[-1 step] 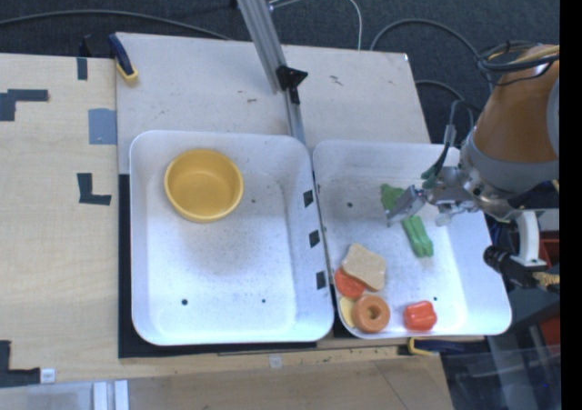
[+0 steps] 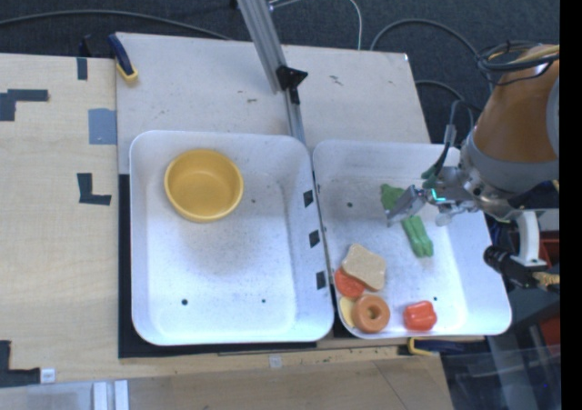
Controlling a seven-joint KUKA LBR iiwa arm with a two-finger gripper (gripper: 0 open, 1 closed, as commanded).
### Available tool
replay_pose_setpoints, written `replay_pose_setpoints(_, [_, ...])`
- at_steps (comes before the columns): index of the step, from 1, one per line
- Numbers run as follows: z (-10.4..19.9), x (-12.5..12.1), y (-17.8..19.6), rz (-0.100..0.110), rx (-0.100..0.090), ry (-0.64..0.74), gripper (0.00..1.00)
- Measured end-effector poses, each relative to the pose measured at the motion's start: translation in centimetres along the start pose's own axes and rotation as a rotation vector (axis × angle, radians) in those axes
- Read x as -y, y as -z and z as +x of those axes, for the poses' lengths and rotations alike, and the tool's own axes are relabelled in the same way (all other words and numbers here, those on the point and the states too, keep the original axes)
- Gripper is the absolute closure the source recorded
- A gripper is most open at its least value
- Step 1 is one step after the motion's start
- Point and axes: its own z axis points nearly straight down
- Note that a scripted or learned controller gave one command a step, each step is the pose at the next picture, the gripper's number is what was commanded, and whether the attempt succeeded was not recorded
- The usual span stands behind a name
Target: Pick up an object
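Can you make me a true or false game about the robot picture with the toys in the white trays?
1. The yellow bowl sits in the left bin. True.
2. The gripper is over the left bin. False: it is over the right bin, by the green toy.
3. The orange ring lies near the front edge of the right bin. True.
4. The red toy is inside the yellow bowl. False: it lies in the right bin, beside the ring.
5. The tan slice is in the right bin. True.

Bench (image 2: 227,95) under two white bins (image 2: 218,322)
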Motion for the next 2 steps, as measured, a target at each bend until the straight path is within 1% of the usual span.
replay_pose_setpoints(1, [0.0,-0.8,-5.7,0.005,0.000,0.000,0.00])
replay_pose_setpoints(2, [-0.9,-0.8,-10.6,0.005,0.000,-0.001,0.00])
